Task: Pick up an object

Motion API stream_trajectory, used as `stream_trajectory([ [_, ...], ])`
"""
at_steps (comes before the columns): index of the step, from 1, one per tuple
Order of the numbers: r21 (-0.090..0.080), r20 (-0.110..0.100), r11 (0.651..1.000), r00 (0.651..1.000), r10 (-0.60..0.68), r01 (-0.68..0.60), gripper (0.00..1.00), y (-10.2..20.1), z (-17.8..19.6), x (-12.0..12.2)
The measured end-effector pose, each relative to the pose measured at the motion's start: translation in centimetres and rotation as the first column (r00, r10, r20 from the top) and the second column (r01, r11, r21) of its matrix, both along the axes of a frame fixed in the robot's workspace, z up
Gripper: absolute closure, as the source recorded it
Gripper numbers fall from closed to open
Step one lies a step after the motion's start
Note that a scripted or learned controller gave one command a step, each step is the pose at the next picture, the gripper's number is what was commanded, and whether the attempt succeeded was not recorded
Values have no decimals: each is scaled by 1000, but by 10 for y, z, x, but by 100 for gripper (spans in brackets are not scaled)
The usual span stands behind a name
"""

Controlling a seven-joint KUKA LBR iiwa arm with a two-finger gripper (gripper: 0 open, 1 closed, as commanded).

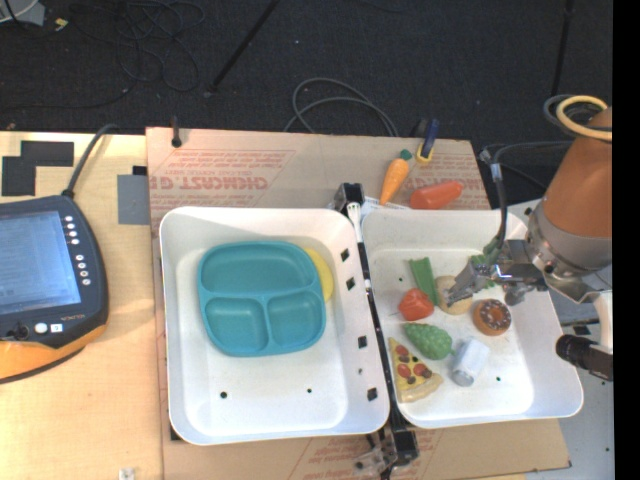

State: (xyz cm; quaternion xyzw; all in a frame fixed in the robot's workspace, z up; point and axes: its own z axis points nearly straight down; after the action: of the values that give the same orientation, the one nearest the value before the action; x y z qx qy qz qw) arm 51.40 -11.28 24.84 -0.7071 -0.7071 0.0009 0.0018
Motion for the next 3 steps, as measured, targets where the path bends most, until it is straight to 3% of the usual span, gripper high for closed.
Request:
stream_trajectory([
  [1,0,-1,1000,1000,1,-1,0,-21,-136,33],
  [2,-1,4,1000,1000,3,-3,0,3,-162,83],
  [3,-1,5,1000,1000,3,-3,0,33,-160,128],
])
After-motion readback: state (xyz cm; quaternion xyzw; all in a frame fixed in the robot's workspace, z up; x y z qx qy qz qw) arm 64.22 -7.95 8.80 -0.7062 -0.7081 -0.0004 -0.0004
